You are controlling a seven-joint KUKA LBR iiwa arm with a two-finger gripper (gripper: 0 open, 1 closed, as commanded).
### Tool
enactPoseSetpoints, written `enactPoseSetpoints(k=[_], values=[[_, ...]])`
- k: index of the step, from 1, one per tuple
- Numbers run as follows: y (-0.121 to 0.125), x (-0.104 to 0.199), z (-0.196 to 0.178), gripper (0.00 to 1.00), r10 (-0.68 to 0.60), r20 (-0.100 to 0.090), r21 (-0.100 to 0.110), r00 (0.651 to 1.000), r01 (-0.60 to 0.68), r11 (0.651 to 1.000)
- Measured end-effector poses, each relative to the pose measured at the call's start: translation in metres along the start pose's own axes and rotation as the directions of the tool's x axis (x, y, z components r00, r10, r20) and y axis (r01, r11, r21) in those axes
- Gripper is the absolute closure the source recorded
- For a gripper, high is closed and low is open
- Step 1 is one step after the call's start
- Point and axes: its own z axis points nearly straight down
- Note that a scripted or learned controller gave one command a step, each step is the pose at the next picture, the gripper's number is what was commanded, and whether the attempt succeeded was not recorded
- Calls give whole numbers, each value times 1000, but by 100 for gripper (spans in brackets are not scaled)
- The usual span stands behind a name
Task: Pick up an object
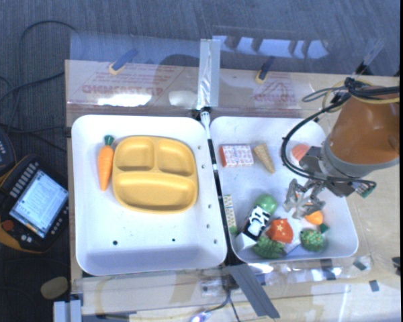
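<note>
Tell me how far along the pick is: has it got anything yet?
Done: the gripper is down inside the right bin, beside a small orange piece. In hand: I can't see anything held. Left: grasp and lift; the tomato and the other food toys lie in the bin.

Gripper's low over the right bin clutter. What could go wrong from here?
1. The gripper hangs over tightly packed toys: a small orange piece, the tomato and green broccoli. It may pinch two or knock one aside.
2. That pile sits near the right bin's front wall, so a finger could catch the rim.
</note>
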Motion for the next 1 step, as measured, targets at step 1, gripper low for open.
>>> enactPoseSetpoints(k=[1], values=[[-22, -12, 36, 100, 172, 5, 4, 985, -172, 985]])
